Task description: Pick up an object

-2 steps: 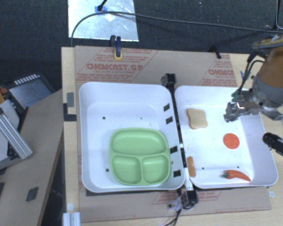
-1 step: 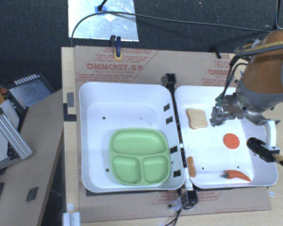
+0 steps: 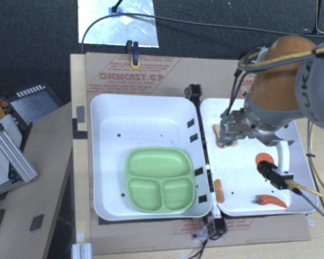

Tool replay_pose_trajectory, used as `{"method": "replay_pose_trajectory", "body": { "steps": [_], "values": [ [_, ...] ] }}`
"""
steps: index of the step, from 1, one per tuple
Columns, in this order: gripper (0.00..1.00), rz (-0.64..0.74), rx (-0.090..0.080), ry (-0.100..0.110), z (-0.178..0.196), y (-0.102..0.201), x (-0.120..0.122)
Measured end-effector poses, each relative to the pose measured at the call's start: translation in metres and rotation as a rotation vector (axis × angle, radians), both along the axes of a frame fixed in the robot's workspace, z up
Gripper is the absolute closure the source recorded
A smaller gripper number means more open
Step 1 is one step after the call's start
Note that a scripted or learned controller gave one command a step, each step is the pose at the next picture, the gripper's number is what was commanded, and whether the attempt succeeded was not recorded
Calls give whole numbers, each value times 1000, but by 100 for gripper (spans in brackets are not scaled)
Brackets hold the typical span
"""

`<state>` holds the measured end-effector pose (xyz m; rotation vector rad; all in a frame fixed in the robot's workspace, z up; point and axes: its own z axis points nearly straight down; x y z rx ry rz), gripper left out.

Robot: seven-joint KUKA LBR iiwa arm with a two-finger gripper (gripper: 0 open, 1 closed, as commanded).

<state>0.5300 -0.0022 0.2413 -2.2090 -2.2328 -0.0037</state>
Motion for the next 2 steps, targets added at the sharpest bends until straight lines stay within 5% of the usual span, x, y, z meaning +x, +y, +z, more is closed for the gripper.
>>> {"method": "replay_pose_trajectory", "body": {
  "steps": [2],
  "values": [
    [100, -1, -1, 1, -5, 107, -5]
  ]
}}
